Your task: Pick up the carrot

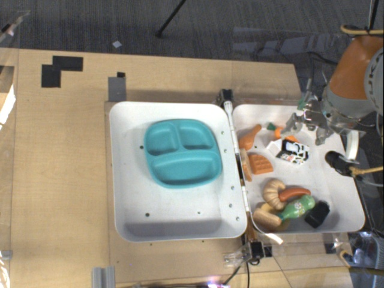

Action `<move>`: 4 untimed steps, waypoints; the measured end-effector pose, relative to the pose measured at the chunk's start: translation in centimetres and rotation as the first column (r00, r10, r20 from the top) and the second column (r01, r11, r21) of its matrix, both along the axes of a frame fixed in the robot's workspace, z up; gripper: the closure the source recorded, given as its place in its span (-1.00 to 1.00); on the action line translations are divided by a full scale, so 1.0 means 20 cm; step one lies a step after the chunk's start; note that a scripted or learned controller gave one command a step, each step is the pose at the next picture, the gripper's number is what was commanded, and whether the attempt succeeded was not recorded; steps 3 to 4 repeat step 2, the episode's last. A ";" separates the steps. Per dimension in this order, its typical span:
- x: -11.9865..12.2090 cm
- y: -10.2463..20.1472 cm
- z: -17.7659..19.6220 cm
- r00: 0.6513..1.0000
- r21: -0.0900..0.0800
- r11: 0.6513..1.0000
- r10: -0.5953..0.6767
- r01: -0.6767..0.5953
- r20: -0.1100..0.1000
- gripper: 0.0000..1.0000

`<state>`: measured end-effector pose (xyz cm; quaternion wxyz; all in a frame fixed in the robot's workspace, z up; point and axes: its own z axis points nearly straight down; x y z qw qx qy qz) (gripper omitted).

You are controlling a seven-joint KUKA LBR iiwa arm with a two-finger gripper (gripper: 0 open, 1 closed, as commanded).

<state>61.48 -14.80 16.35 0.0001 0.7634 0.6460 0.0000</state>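
**Gripper Position Over Right Bin, Carrot at Bin's Far Side**

The bench (60, 179) carries two shallow white bins side by side. The left bin (129, 221) contains a teal sectioned plate (180, 152), positioned near the bin's centre.

The right bin (348, 212) contains the loose items. The carrot (274, 129), a small orange piece with a green tip, lies toward the far side of this bin, just beside the gripper's lower end. An orange drumstick-shaped item (248, 138) lies near the bin's left wall, with a ridged orange wedge (260, 164) just below it. A small white-and-black item with an orange patch (292, 150) lies near the bin's centre. At the near side, a cluster is formed by a tan curved item (274, 192), a red-orange sausage shape (294, 192), a green item (298, 208), a tan rounded item (267, 216) and a black block (317, 213); these touch or overlap one another.

The arm (360, 71) enters from the right, its orange band above the wrist. The gripper (306, 125) is located over the far part of the right bin, between the carrot and the bin's right side. Its fingers (293, 123) appear spread apart, with nothing visible between them. The carrot rests on the bin floor.
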 end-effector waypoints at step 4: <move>0.25 0.06 -0.32 1.000 -0.004 1.000 0.016 -0.015 0.011 1.00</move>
